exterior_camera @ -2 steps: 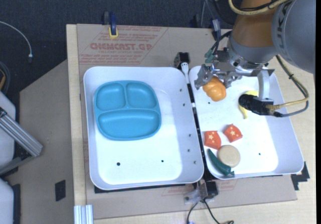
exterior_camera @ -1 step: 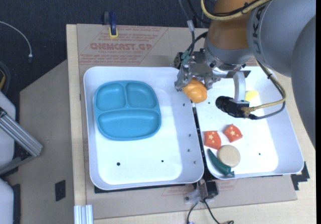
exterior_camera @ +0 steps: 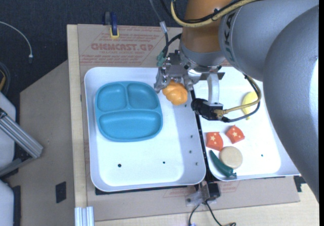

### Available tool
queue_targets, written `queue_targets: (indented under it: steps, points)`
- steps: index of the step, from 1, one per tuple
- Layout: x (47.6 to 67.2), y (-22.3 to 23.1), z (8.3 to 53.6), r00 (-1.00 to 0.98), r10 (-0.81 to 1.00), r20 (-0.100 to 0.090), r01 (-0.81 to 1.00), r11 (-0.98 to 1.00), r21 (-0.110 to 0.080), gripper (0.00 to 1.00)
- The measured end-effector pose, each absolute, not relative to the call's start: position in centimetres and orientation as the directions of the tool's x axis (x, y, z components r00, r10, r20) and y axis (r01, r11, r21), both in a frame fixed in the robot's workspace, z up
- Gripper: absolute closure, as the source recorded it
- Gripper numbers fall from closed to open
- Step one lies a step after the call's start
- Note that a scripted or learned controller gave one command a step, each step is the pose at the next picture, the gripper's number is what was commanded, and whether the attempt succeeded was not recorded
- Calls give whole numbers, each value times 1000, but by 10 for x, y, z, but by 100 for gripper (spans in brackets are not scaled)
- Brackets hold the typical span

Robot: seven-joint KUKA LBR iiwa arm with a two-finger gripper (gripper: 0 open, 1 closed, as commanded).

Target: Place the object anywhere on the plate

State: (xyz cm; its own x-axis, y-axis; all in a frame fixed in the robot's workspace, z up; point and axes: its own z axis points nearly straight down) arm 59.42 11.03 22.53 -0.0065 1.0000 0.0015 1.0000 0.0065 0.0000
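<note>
My tool (exterior_camera: 174, 84) grips an orange object (exterior_camera: 176, 95) just right of the blue plate (exterior_camera: 128, 111); two red pieces (exterior_camera: 224, 137) and a yellow item (exterior_camera: 248, 101) well right.

Two shallow white bins sit side by side, the left bin (exterior_camera: 101, 169) and the right bin (exterior_camera: 263, 166). There is one blue plate (exterior_camera: 129, 111) with three compartments and one orange-yellow fruit-shaped object (exterior_camera: 175, 93). The count goes on with two red pieces, one (exterior_camera: 214, 140) beside the other (exterior_camera: 235, 134), then one round beige piece (exterior_camera: 231, 156), one dark green piece (exterior_camera: 221, 164) and one yellow piece (exterior_camera: 248, 101).
</note>
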Motion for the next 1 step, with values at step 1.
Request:
queue_targets:
  steps: [1]
  points:
    - [595,107,226,-1,1000,0,1000,1,0,0]
